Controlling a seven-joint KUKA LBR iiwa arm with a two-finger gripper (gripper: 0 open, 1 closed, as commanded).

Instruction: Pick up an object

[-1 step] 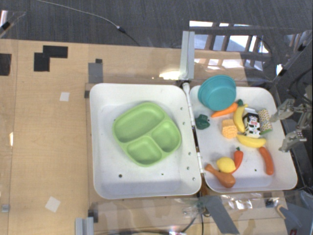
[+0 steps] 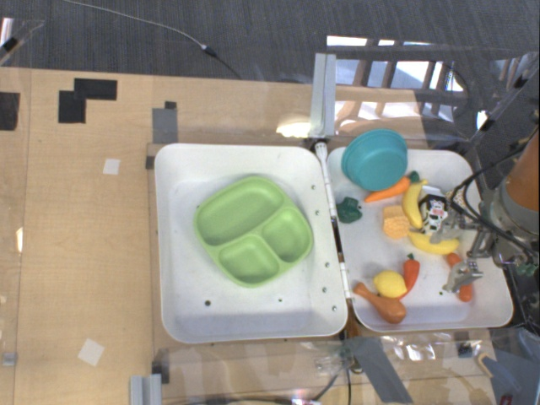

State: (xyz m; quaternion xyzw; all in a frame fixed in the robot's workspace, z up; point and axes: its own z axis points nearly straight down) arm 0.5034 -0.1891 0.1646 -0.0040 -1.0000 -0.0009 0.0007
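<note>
Camera view: hand (image 2: 467, 270) low in right bin (image 2: 494, 315), banana (image 2: 419, 219) nearby.

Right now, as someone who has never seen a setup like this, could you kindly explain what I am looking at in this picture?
One camera looks down at a slant on a wooden bench bearing two shallow white bins side by side. The left bin holds a green plastic plate with three compartments. The right bin holds toy food: a teal bowl, an orange carrot, yellow bananas, a yellow lemon, a small red pepper, a brown drumstick and a dark green piece. The grey robot arm reaches in from the right. Its tool hangs low over the right bin's near right corner; I cannot see anything held in it.
</note>
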